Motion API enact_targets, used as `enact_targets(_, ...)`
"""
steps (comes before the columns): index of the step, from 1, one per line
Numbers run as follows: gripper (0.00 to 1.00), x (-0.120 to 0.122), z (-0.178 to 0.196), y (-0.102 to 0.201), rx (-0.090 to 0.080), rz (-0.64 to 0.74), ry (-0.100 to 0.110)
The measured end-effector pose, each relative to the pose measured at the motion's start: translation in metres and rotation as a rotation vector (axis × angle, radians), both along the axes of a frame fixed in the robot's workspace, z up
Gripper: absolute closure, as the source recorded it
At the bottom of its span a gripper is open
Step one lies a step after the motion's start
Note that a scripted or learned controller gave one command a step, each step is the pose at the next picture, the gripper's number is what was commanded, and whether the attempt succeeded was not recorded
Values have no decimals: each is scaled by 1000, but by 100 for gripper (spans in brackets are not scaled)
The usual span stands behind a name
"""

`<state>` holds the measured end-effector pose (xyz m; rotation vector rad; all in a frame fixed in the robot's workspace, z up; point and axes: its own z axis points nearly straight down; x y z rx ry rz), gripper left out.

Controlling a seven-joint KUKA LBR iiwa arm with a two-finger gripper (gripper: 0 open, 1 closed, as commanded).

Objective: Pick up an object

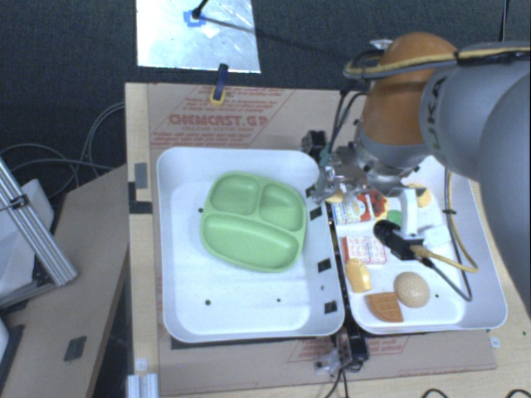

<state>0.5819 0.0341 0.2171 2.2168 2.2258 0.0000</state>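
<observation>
- Over the far left corner of the right bin [477, 301], the end effector [347, 186] sits low, close to the wall shared by the two bins. Cannot tell whether it is wide or narrow; its tip is lost among the clutter below.
- Just under and near of it: a red-and-white packet [353, 211], partly hidden.
- Right of that packet: a small red piece [377, 202] and a small green piece [393, 218], close together. A yellow piece [424, 196] lies further right.
- Nearer, mid-bin on the left side: a second red-and-white packet [365, 249], lying flat.
- Near end of the right bin: a yellow block [358, 276] by the left wall, an orange-brown wedge [386, 307] just near of it, and a tan egg-shaped ball [411, 288] just right of the wedge.
- Grey arm [477, 114] enters from the right, with its orange band [411, 81] above the wrist.
- Left bin [241, 301]: one green divided plate [253, 220], three compartments, towards the far half, well apart from the end effector.
- Both bins rest on a cardboard sheet with red lettering [220, 116] on the worktop.
</observation>
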Motion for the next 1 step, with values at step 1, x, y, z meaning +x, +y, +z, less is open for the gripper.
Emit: enact_targets(1, 100, -1, 15, 14, 1, 2, -1)
